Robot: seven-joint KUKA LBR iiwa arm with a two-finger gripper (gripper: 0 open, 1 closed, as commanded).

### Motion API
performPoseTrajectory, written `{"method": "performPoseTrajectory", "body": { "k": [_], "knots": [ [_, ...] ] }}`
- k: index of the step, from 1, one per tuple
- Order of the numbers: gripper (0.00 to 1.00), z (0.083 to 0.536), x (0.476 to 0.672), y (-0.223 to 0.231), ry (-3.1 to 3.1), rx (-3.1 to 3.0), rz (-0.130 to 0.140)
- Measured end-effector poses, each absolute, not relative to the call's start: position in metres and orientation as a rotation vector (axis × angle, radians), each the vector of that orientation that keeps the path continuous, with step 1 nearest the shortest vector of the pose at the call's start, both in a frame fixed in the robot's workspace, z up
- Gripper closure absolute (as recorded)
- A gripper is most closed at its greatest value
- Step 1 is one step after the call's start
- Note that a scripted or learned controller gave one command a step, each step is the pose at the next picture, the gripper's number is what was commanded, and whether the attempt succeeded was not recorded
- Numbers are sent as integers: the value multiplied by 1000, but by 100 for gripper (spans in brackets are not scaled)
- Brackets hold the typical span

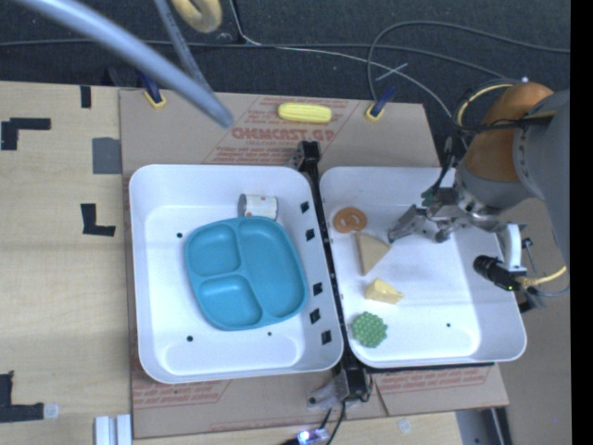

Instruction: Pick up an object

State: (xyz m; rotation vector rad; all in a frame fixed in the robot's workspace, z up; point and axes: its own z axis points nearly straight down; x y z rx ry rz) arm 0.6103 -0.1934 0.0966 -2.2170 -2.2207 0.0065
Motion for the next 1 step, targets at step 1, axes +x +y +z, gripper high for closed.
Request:
{"method": "performPoseTrajectory", "body": {
  "k": [1],
  "knots": [
    [0,86,611,-193,-2226,-2220,4]
  ]
}}
